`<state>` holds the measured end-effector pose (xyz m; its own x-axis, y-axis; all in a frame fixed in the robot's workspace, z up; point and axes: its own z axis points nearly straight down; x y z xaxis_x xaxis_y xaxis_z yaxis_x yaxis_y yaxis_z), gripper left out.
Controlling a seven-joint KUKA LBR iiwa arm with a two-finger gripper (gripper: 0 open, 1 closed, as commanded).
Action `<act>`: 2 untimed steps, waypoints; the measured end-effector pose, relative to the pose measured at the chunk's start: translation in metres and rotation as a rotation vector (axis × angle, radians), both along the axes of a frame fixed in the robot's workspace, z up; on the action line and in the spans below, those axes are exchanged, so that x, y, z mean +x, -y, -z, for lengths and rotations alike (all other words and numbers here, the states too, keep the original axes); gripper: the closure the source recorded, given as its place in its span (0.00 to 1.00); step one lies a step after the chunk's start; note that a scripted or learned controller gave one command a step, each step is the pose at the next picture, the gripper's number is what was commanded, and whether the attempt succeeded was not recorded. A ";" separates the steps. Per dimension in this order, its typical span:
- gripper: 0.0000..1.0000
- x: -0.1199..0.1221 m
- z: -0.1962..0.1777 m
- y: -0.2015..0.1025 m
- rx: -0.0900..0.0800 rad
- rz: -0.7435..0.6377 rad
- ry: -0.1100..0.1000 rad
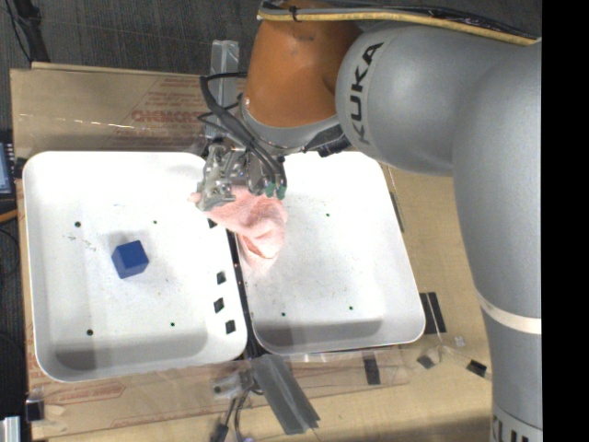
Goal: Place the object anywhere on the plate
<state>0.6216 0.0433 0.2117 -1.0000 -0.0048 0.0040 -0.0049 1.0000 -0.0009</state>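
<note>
While the claw (pixel 241 180) is gripping a pink cloth (pixel 255 222) over the bins' shared edge, a blue cube (pixel 130 258) is sitting in the left bin (pixel 55 339).

Even, fairly bright overhead light; both white bins (pixel 120 256) read clean, no blown-out glare, only a soft sheen on the grey arm (pixel 460 90) and its orange band (pixel 285 72). Shadows are soft and short: grey pooling along the near inside walls of the bins, a faint one under the blue cube (pixel 130 258), darker under the arm near the claw (pixel 241 184). Image is low-res and slightly soft overall, fine detail around the claw is mushy, the floor at top goes dark.
</note>
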 end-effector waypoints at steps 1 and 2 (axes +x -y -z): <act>1.00 -0.010 -0.012 -0.050 0.000 -0.004 0.005; 0.00 -0.010 -0.012 -0.050 0.000 -0.004 0.005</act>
